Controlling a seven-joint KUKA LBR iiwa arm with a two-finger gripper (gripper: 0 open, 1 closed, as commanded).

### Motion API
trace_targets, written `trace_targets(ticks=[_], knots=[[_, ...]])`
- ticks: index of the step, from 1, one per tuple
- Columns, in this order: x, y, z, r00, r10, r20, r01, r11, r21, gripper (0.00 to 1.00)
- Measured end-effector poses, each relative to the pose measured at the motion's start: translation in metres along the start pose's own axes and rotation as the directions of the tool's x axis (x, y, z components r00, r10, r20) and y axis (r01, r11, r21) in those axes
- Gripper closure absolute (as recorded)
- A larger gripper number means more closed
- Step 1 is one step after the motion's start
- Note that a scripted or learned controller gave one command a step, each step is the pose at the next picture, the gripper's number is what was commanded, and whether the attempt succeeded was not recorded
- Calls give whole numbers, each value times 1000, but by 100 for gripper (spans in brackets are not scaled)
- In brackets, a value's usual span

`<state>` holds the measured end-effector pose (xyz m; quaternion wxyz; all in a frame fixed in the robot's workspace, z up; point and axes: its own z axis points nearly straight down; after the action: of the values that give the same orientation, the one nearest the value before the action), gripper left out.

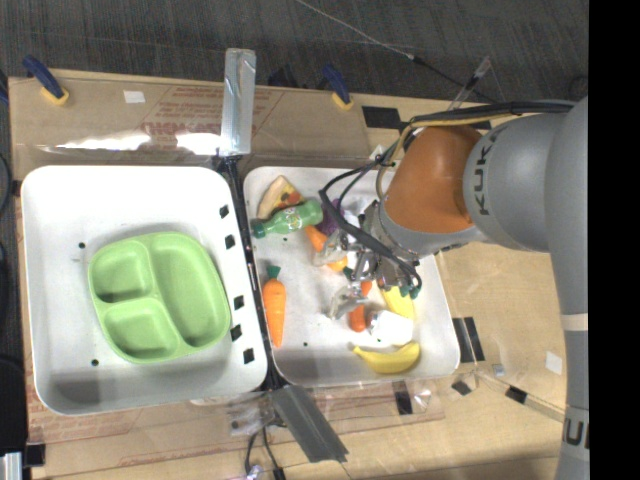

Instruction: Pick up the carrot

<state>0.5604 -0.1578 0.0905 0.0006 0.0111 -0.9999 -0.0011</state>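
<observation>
The tapered orange carrot (273, 308) lies untouched by the right bin's left wall; the tool's (358, 290) state is unclear amid clutter.

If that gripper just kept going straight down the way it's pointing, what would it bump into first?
Probably the small orange and white toy right under the gripper, in the right bin. Depth is hard to judge. The carrot lies further left, off that line.

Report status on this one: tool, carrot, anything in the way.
Tool low in right bin, amid small toy items. Carrot lies free near that bin's left wall, apart from tool. Green bottle lies beyond the carrot, not blocking.
</observation>
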Motion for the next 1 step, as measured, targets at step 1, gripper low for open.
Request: trace_targets(ticks=[1], knots=[[-1,1,-11,1000,-8,2,8,1000,2,100]])
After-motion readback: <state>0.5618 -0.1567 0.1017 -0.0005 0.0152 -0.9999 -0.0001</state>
